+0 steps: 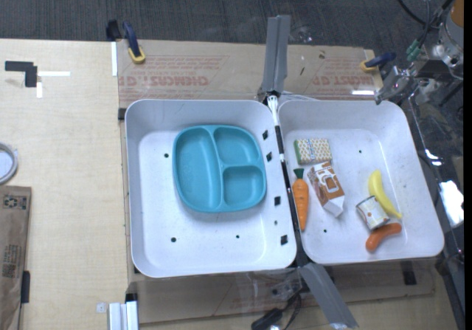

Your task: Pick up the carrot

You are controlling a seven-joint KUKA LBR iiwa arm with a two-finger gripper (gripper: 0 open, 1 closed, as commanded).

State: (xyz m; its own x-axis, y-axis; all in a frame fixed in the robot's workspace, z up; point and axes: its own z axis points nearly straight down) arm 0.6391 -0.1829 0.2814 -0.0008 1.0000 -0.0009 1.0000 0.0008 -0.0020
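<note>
The carrot (301,203) is lying in the right bin (398,243), against its left wall, beside a small carton (327,188). The gripper (393,85) is hovering off the far right corner; its opening I cannot tell. Reaching seems not yet begun; next calls for descending over it.

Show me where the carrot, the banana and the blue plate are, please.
carrot (301,204): camera view, middle of its orange body.
banana (383,193): camera view, middle of its curve.
blue plate (193,167): camera view, floor of its big compartment.
</note>
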